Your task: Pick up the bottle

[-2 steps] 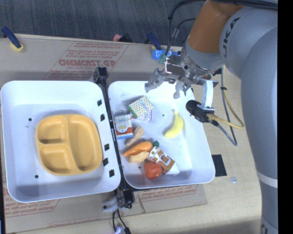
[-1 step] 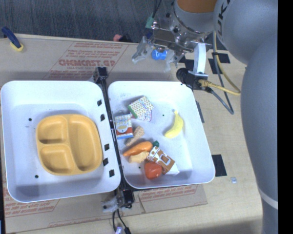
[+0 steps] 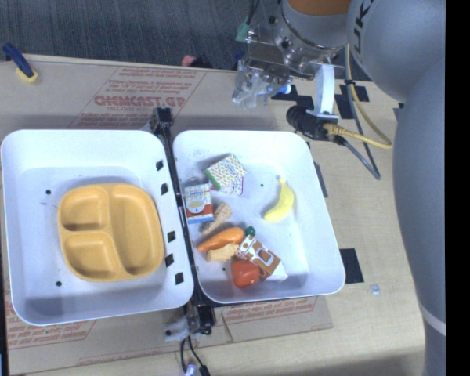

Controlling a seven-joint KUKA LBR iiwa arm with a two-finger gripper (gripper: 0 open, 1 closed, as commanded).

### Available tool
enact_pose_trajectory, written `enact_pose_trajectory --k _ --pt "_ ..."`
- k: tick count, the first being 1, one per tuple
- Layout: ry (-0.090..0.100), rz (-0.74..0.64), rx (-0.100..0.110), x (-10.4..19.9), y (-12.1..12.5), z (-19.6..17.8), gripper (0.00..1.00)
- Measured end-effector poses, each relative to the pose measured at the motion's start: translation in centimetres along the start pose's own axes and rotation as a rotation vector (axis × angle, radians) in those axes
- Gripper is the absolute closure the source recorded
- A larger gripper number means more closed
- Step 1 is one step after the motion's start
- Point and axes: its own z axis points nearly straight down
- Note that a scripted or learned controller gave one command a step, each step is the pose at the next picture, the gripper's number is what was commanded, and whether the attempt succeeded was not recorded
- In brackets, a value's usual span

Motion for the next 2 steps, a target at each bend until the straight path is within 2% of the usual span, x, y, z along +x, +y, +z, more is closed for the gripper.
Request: enact_pose_trajectory --k 1,2 --pt "0.001 -0.002 -0.001 -4.8 0.1 2.9 1.00" --pt "0.001 0.317 0.002 -10.6 -6.2 7.4 1.00"
